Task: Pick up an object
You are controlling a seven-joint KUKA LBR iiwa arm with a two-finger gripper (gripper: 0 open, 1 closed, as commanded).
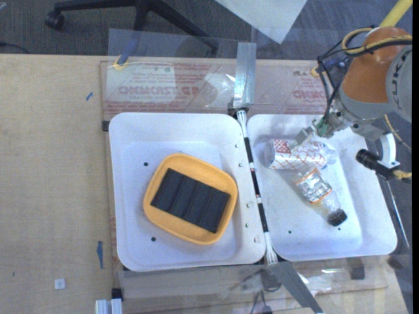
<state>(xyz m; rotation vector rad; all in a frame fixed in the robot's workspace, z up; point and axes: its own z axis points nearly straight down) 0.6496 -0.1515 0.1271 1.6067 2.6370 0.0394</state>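
The gripper (322, 127) hovers at the right bin's (376, 237) upper edge; whether it is open cannot be told. Lower squarely over the carton (302, 154) beside the bottle (319, 193), then close firmly.

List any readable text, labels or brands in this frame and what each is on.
"KUK", cut off by the frame edge: on the grey arm at upper right.
Red lettering on the clear plastic sheet behind the bins: too blurred to read.
Red-and-white pattern on the crumpled wrapper in the right bin: no legible words.
Label on the clear bottle: too small to read.
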